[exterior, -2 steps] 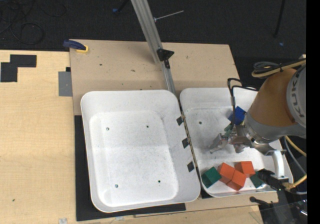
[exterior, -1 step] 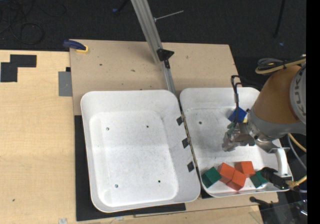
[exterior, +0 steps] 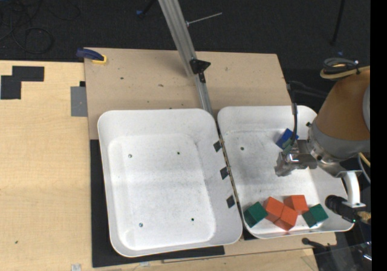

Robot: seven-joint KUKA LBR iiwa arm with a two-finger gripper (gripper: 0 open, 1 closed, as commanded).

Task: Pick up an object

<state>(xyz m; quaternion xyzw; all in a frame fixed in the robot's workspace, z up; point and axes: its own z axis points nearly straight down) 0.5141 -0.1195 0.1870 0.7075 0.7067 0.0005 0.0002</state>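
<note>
Blocks are what we are after, and our claw (exterior: 285, 166) hangs over the middle of the right bin (exterior: 254, 120), low above its floor; whether it is released or clenched we cannot tell, and we see nothing in it. Just behind it, toward the bin's far side, lies a small blue block (exterior: 285, 138), tilted, its long axis running roughly from near-left to far-right. Nearer us, along the front rim, sits a cluster: a green block (exterior: 255, 213), orange blocks (exterior: 283, 212) touching one another, and a second green block (exterior: 314, 215) at the right end. We judge this to be the approach step, nothing lifted yet. Next we must settle on one piece, centre over it and descend. Beyond the divider lies the left bin (exterior: 115, 143).
</note>
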